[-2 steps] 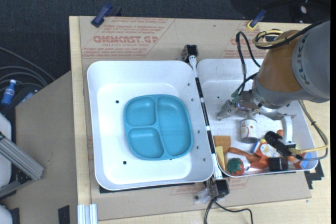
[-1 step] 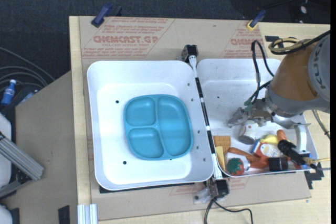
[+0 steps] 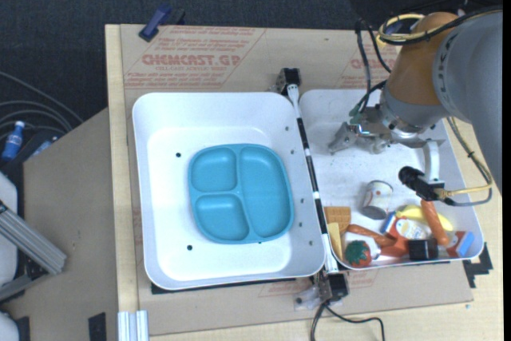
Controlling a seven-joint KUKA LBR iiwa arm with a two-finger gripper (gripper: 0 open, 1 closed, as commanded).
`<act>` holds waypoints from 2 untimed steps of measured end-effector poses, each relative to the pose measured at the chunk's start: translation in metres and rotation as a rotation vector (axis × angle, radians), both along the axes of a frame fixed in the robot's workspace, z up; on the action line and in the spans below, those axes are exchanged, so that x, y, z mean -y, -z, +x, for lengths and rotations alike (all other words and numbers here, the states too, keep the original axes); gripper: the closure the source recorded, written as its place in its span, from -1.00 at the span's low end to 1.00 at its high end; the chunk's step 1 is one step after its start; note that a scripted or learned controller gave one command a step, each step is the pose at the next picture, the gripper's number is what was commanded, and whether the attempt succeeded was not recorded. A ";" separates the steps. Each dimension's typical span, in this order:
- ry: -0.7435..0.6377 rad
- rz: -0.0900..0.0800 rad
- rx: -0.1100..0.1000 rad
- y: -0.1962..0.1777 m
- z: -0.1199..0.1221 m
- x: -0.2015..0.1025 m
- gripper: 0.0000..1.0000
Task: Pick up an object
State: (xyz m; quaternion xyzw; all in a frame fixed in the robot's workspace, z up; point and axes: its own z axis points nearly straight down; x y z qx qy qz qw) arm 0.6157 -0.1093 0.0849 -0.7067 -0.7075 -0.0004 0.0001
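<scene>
My gripper hovers over the upper left part of the right bin, its two metal fingers spread open above bare bin floor with nothing between them. Several small objects crowd the bin's near end. Among them are a white and grey cup-like piece, a tan waffle square, a red and green round fruit, a yellow item, an orange carrot and a black block. The gripper is well clear of all of them, up and to the left.
The left bin holds a blue divided plate. A black ridge marks where the two bins meet. The arm's grey and orange body hangs over the right bin's far right corner.
</scene>
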 end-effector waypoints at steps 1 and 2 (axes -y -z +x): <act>0.002 0.000 -0.003 0.001 -0.061 -0.015 -1.00; 0.002 0.001 -0.003 0.001 -0.088 -0.006 -1.00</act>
